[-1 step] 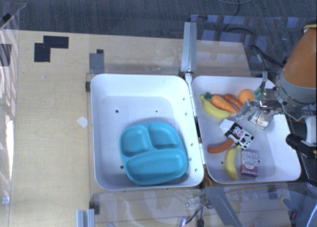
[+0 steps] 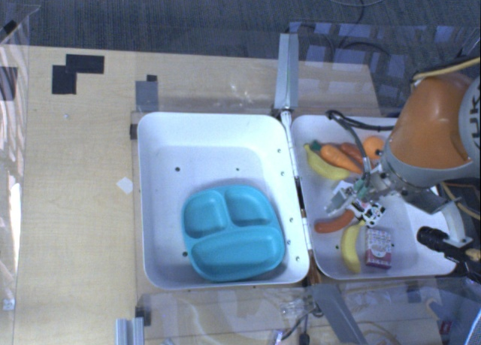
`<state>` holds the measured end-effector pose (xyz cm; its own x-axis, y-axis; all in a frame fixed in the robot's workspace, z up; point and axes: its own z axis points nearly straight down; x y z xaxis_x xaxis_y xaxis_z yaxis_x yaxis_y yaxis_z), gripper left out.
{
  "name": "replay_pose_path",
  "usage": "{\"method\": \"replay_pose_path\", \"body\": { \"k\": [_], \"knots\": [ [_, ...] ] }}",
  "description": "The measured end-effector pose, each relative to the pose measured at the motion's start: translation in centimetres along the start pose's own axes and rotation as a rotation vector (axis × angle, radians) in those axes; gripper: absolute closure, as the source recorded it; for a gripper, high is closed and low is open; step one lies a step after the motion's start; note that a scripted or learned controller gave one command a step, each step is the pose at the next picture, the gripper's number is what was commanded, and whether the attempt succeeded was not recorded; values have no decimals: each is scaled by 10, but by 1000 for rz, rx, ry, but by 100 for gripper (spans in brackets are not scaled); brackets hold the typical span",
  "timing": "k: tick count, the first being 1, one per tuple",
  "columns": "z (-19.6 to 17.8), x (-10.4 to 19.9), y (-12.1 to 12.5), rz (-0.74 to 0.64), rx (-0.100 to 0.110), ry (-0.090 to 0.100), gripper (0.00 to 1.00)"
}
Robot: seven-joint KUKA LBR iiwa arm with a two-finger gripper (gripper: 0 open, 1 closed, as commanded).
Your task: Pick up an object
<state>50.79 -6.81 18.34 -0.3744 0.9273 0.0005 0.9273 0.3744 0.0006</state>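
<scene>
The right bin [image 2: 428,264] holds several toy foods. At its back lie a yellow banana [image 2: 323,165], an orange carrot [image 2: 340,157] and an orange [image 2: 372,143]. Nearer the front are a brown sausage [image 2: 333,223], a second banana [image 2: 350,247] and a purple carton [image 2: 379,249]. My gripper [image 2: 352,201] hangs low over the middle of this bin, just above the sausage, with the fingers open and nothing between them. The arm's orange band [image 2: 432,129] covers the bin's right side.
The left bin [image 2: 158,186] carries a blue divided plate [image 2: 233,232] towards its front. A metal divider [image 2: 294,178] separates the two bins. A black cable [image 2: 353,122] curls at the right bin's back rim.
</scene>
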Motion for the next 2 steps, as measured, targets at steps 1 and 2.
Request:
{"method": "replay_pose_path", "body": {
  "k": [1,2],
  "knots": [
    [71,-39,-4,185,-25,-10,0],
    [56,-45,-2,187,-39,-27,100]
  ]
}}
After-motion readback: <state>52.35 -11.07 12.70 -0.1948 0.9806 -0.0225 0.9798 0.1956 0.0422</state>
